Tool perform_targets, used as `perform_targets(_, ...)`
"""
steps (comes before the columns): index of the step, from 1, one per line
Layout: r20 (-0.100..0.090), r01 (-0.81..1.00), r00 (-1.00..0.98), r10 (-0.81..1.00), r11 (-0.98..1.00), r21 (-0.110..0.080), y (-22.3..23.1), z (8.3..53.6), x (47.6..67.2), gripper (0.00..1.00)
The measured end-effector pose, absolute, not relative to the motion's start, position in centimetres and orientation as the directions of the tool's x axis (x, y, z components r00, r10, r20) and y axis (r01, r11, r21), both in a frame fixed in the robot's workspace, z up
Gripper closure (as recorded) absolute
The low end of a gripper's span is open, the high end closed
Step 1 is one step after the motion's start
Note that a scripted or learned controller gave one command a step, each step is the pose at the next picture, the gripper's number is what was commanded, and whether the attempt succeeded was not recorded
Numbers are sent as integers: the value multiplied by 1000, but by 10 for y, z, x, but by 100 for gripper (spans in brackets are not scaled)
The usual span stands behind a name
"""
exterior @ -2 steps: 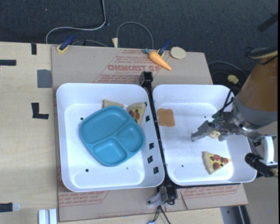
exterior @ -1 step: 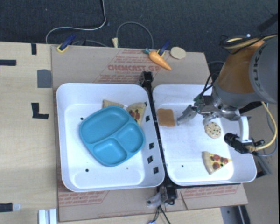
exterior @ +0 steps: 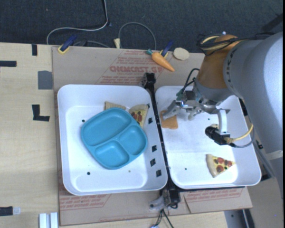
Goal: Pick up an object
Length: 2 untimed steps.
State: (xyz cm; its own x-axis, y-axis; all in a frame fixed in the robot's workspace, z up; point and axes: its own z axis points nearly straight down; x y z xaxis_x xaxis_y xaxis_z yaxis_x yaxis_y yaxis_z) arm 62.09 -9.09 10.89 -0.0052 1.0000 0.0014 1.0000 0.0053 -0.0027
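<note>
The gripper point(exterior: 172, 112) is down in the right bin point(exterior: 249, 175), up by its far-left corner, metal fingers angling toward the divider between the two bins. Whether those fingers are spread or pressed together, I cannot tell from here; the tips blur into the white floor. Right at the tips sits a small orange-tan wedge point(exterior: 169, 123), looks like a toy bread or cheese piece, lying flat on the bin floor just beside the left wall. It touches or nearly touches the fingertips, but it is not seen lifted between them.

Behind the gripper, the grey arm point(exterior: 259, 75) sweeps in from the right, its orange band point(exterior: 213, 70) above the wrist, and a black cable fitting hangs over the middle of the same bin.

Near-right corner of that bin: a toy pizza slice point(exterior: 219, 165), lying flat, well apart from the gripper.

Across the divider, the left bin point(exterior: 69, 127) carries a blue sectioned plate point(exterior: 113, 137), tilted diagonally across the floor. Tucked at its far-right edge, another toy pizza slice point(exterior: 138, 113) peeks out, partly under the plate's rim.

Beyond the bins, on the cardboard sheet point(exterior: 128, 68), a toy carrot point(exterior: 162, 61) lies at the far side, with a pale round piece point(exterior: 181, 54) just to its right. White cables loop across the dark floor farther back.
</note>
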Motion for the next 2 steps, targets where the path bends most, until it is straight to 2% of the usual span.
perform_targets(1,0,1000,-1,1000,1,-2,-107,84,632,0)
perform_targets(2,-1,1000,-3,1000,3,5,-106,97,634,100)
